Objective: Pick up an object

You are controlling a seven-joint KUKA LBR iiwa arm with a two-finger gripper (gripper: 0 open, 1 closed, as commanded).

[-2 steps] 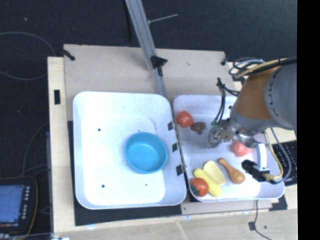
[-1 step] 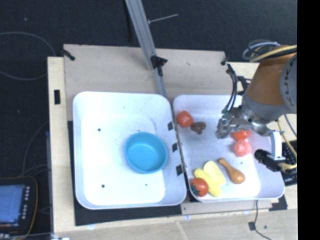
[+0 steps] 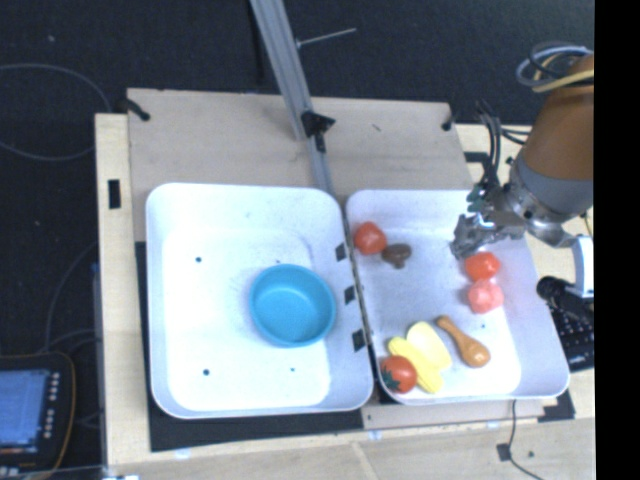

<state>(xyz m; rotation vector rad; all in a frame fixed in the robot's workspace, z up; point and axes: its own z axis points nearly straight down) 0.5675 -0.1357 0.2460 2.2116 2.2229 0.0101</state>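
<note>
My gripper (image 3: 470, 238) hangs over the right bin (image 3: 430, 213), just above and left of a red tomato-like piece (image 3: 483, 265). Nothing shows between its fingers, and their state is unclear from this angle. Below that piece lies a pink one (image 3: 485, 296). Another red piece (image 3: 369, 238) sits at the bin's upper left beside a small brown lump (image 3: 397, 255). Near the front lie a yellow item (image 3: 424, 356), a brown spoon-like piece (image 3: 463, 341) and a red strawberry-like piece (image 3: 399, 373).
The left bin (image 3: 200, 228) holds a blue bowl (image 3: 291, 304). A grey metal pole (image 3: 285, 63) slants up from between the bins at the back. A tablet (image 3: 30, 413) lies off the bench at lower left.
</note>
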